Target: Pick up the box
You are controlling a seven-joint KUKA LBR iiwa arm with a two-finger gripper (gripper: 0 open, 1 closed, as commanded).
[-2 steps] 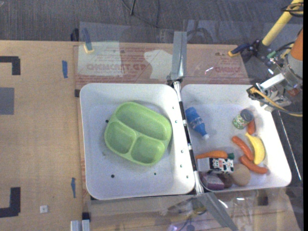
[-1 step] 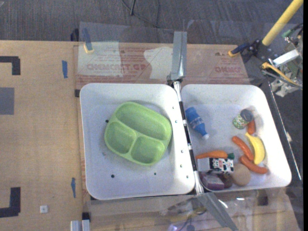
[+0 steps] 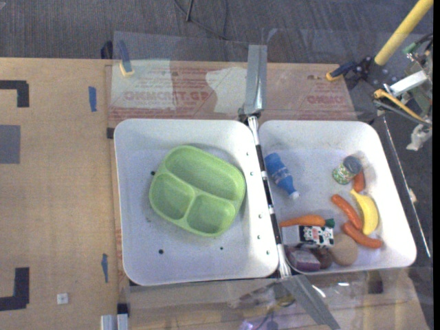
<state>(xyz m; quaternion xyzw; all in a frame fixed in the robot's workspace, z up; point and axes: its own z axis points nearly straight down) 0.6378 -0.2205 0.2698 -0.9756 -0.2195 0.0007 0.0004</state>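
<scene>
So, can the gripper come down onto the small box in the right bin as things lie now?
Probably yes from above: nothing covers the box. But it is crowded. The carrot lies along its far edge, and the purple piece and brown piece sit close by its near edge, so fingers have little room.

A dark grey carpeted floor [image 3: 82, 12] runs along the far side, with a thin black cable [image 3: 196, 2] looping across it. The light brown wooden table [image 3: 48, 184] fills the near and left parts, marked with black tape corners [image 3: 17, 91] at its left edge, a grey square patch [image 3: 8, 143] and short blue tape strips [image 3: 92, 99]. A flattened brown cardboard sheet [image 3: 165, 95] with faded red lettering lies toward the table's far edge. A yellow pole [image 3: 405, 25] slants in at the far right corner. Light is even and soft.
</scene>
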